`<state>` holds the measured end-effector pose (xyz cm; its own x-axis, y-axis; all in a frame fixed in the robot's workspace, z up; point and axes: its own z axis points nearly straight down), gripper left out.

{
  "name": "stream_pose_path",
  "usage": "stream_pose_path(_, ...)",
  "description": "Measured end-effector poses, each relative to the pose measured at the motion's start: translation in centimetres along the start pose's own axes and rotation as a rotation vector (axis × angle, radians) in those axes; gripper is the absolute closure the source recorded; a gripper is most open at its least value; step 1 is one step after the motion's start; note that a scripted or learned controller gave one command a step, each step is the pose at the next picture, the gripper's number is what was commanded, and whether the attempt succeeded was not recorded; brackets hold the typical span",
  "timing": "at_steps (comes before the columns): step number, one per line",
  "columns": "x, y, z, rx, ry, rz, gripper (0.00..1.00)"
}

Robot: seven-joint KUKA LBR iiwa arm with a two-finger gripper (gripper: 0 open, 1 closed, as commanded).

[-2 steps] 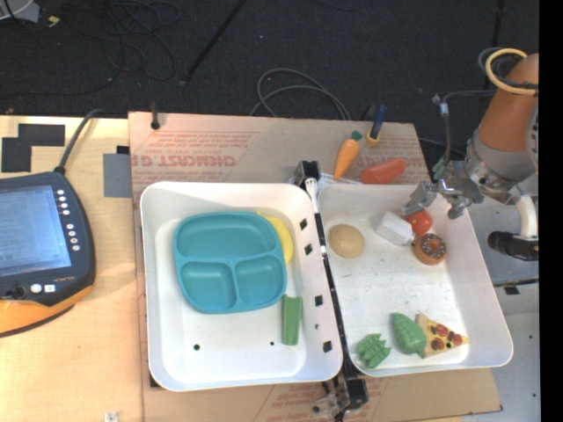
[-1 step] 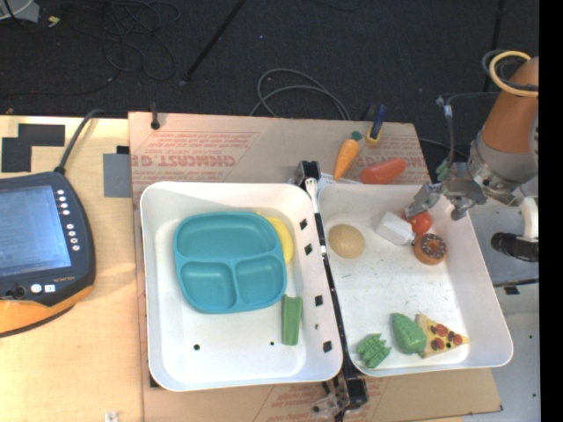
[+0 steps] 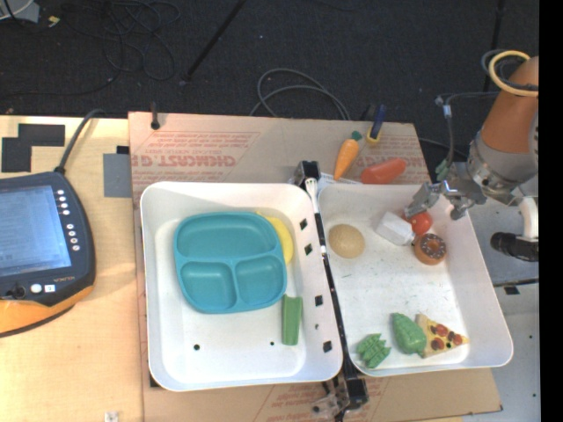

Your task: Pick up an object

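Note:
My gripper [image 3: 442, 202] hangs over the upper right corner of the right bin [image 3: 493, 328], its fingers spread and nothing between them, so it is open. Just below it lies a small red tomato [image 3: 422, 222], beside a white block [image 3: 395, 229] and a brown donut [image 3: 430, 249]. A beige bun [image 3: 346, 240] sits at the bin's left side. Along the front edge lie a green leafy piece [image 3: 373, 350], a green vegetable [image 3: 407, 334] and a pizza slice [image 3: 442, 334].
The left bin [image 3: 163, 341] holds a teal divided plate [image 3: 230, 260] over a yellow object [image 3: 283, 236], and a green cucumber [image 3: 291, 319]. A carrot [image 3: 347, 156] and a red pepper [image 3: 383, 171] lie on the cardboard behind the bins. A tablet [image 3: 40, 236] sits far left.

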<state>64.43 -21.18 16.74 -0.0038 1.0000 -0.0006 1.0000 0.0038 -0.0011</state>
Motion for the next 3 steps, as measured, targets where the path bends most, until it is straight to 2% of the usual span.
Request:
stream_pose_path(1, 10.6, 0.1, -5.3, -0.003, 0.003, -0.005, 0.0)
stream_pose_path(2, 7.3, 0.5, 5.6, -0.018, -0.004, 0.002, 0.0)
stream_pose_path(3, 1.4, -0.2, -9.0, -0.012, -0.006, 0.007, 0.0)
